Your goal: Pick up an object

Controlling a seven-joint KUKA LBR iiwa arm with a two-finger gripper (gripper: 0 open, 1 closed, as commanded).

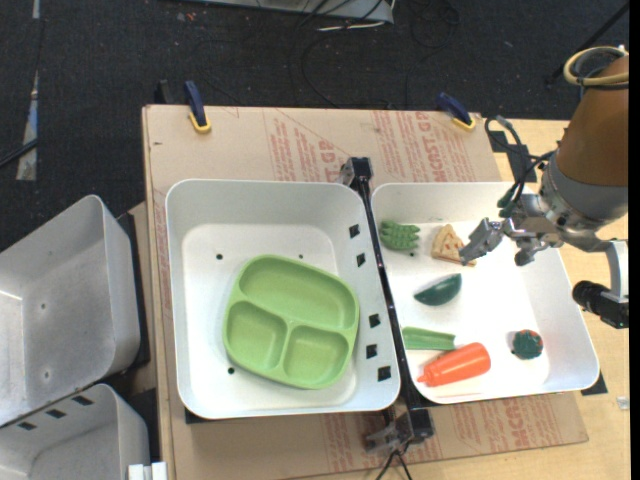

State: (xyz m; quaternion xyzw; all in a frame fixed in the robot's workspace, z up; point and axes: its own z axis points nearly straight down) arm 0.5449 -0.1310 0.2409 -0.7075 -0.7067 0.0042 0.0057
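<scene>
Nearest, carrot [455, 364] looks light, stiff, slick plastic; I'd grab its thick middle. My gripper [501, 244] hangs spread apart, clasping nothing.

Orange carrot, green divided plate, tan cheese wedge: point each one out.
Orange carrot [456, 364], camera view, middle of its body.
Green divided plate [291, 320], camera view, central ridge between compartments.
Tan cheese wedge [446, 243], camera view, its top face.

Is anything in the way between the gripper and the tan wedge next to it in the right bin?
Nothing visible stands between them. The gripper hangs just right of the tan wedge, over bare floor of the right bin. The green ridged piece lies on the wedge's far side, and the dark green piece sits below.
</scene>
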